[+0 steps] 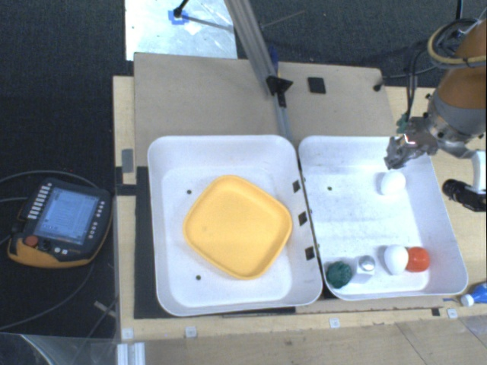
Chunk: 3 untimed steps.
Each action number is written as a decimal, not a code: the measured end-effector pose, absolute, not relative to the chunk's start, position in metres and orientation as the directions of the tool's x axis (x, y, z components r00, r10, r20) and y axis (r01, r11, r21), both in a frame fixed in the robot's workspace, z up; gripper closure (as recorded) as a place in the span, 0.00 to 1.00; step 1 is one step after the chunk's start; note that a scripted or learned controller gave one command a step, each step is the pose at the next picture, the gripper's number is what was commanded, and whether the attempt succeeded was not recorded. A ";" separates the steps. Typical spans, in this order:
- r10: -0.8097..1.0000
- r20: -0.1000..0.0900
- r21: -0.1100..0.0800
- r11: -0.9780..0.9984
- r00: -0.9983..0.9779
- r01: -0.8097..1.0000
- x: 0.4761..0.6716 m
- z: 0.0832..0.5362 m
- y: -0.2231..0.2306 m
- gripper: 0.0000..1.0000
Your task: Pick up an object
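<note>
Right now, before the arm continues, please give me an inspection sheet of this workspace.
Surface: bench bearing left bin and right bin.
Job's things: white ball, green object, small grey object, white object, orange object, all in right bin.
Clutter: yellow plate in left bin.
Grippers: gripper above the white ball; grasp not discernible.
Cables: dark cables near arm.
Surroundings: teach pendant on dark floor.
</note>
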<state>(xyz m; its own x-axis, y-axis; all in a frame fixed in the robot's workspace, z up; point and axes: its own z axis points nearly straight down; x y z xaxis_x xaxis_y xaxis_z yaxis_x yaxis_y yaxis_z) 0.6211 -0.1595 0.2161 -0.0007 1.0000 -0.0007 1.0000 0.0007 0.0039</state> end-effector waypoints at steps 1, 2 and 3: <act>1.000 0.001 0.000 0.004 -0.004 1.000 0.601 0.209 -0.108 1.00; 1.000 0.001 0.000 0.004 -0.004 1.000 0.576 0.211 -0.053 1.00; 1.000 0.001 0.000 0.005 -0.005 1.000 0.561 0.206 0.001 1.00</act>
